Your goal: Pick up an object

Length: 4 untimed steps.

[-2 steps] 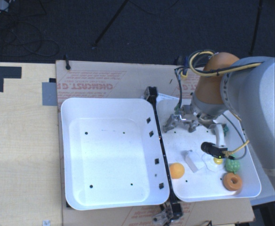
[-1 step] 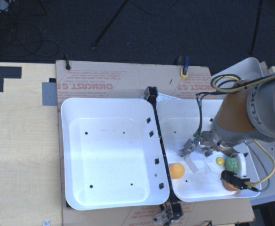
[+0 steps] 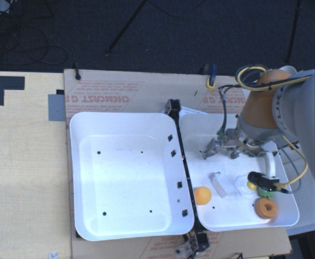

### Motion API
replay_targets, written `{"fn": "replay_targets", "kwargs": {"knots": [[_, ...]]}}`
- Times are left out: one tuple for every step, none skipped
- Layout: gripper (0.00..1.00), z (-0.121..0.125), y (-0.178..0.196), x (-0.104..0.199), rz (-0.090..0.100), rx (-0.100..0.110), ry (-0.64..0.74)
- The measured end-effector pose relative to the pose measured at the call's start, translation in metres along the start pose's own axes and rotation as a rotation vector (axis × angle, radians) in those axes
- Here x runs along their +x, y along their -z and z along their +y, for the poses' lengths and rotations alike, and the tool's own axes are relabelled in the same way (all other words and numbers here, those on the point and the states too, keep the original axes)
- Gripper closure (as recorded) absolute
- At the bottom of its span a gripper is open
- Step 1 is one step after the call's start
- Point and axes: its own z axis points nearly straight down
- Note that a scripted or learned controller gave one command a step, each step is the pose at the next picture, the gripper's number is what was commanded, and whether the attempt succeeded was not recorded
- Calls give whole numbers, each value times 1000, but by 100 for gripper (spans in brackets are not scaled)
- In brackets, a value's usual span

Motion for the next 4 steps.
{"fn": "replay_targets", "kwargs": {"knots": [[100,-3,9,-1,2,6,-4],[100,42,105,109,2,-5,6],[100,40,186,200,4,-4,8],[100,37,104,273,1,11,4]]}}
